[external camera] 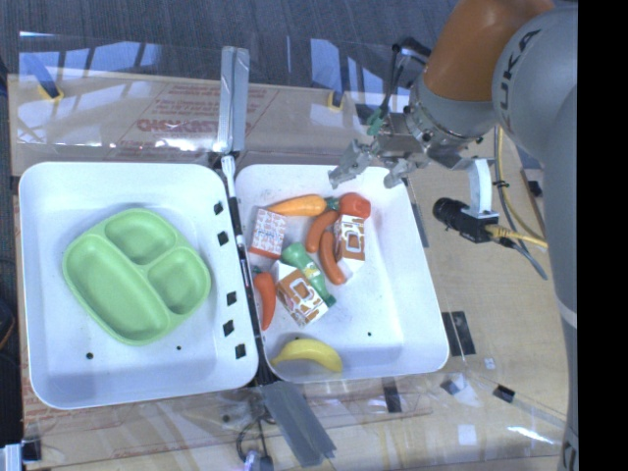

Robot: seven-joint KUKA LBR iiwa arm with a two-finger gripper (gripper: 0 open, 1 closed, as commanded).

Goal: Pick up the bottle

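You see the gripper (370, 172) hanging over the far edge of the right bin (417, 302), its two fingers spread apart with nothing between them. The bottle (307, 272), green with a white-and-orange label, lies tilted near the middle of that bin, well apart from the gripper and nearer to you. Around it you find a cluster: a small carton (269, 233) just to its left, a carrot (297, 205) beyond that, a sausage (317, 231) and a second one (332, 256) just beside the bottle's top, and a red-capped juice box (351, 234) touching them on the right. Another orange piece (265, 299) lies along the bin's left wall, and a banana (306, 354) rests near the front edge. In the left bin (49, 204) sits a green divided plate (135, 274).
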